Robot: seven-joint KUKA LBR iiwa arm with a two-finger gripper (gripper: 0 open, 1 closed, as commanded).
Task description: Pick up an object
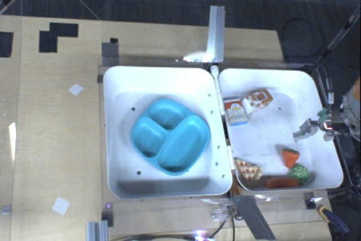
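While the gripper (pixel 309 128) reaches into the right shallow white bin (pixel 333 180) from three o'clock, you see its jaws spread apart with nothing between them.

You find the silver two-finger tool hanging toward the right wall of that bin, tips pointing to nine o'clock. Just at five o'clock from it lies a small orange carrot-like toy (pixel 290 157), and below that a green leafy toy (pixel 299 172) touching a reddish-brown sausage-shaped toy (pixel 280 182) at the bin's six o'clock edge. A waffle-patterned tan piece (pixel 247 169) sits at the bin's seven o'clock corner. Toward eleven o'clock you see two small cartons touching each other, a red-and-white one (pixel 236 111) and a brown-and-white one (pixel 259 100). At nine o'clock of all this, the left white bin (pixel 119 90) holds a blue moulded plastic tray with three compartments (pixel 170 135), tilted on the bin floor.
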